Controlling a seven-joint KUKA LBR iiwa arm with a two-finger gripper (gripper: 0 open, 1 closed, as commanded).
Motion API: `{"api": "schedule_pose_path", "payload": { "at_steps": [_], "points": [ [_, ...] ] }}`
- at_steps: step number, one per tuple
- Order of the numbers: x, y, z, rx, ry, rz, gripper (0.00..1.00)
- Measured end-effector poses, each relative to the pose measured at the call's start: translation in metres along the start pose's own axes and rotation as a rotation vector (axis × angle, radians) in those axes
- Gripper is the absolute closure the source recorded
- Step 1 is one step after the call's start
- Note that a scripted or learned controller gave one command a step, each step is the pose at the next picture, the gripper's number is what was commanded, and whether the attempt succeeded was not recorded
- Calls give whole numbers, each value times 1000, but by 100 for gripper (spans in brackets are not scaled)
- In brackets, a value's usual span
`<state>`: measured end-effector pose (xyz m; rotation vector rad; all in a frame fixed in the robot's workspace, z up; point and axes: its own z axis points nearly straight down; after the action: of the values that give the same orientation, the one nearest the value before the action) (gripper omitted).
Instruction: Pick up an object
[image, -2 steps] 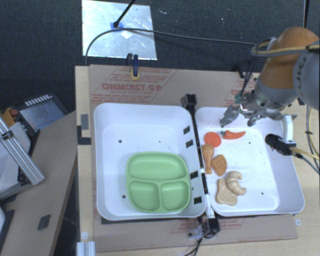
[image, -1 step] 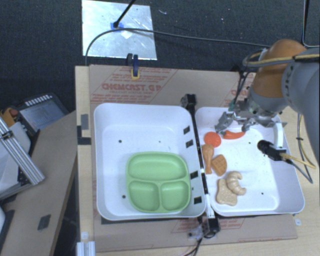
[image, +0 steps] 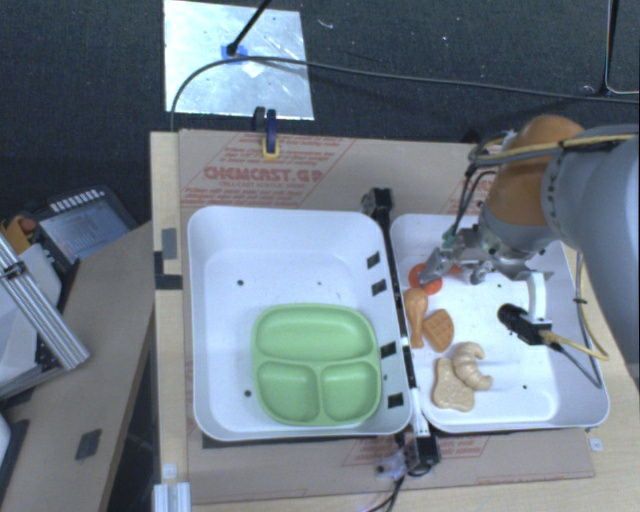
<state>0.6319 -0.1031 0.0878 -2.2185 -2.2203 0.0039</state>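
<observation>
Nearest in the right bin (image: 545, 390), close to its near-left corner, lies a flat tan piece (image: 452, 393). A curled pale piece (image: 470, 362) touches it just beyond. In the left bin (image: 280, 250), a green divided plate (image: 315, 365) sits in the near half, right of the middle, with its three compartments facing up.

A little farther back in the right bin, along its left wall, an orange ridged slab (image: 438, 329) lies just beside an orange cone-shaped piece (image: 415, 303). The cone-shaped piece leans toward the wall between the bins. Beyond these two, a red round thing (image: 424, 277) rests on the bin floor, partly covered from above.

The hand (image: 438, 268) is low over that red thing, at the far-left part of the right bin, and seems to touch or nearly touch it. Whether the hand is released or clenched cannot be told from this angle, and nothing is seen lifted off the bin floor.

The grey arm (image: 590, 190) comes in from the right, with its orange band (image: 520, 165) above the wrist.

Both bins stand on a printed cardboard sheet (image: 300, 175) that covers the worktop (image: 163, 180). A yellow and blue clamp (image: 269, 135) grips the sheet's far edge. Farthest back, a shiny metal sheet (image: 240, 60) lies on the dark floor.
</observation>
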Motion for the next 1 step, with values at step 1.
{"api": "schedule_pose_path", "payload": {
  "at_steps": [1],
  "points": [
    [0, 3, -15, -8, -1, -1, 100]
  ]
}}
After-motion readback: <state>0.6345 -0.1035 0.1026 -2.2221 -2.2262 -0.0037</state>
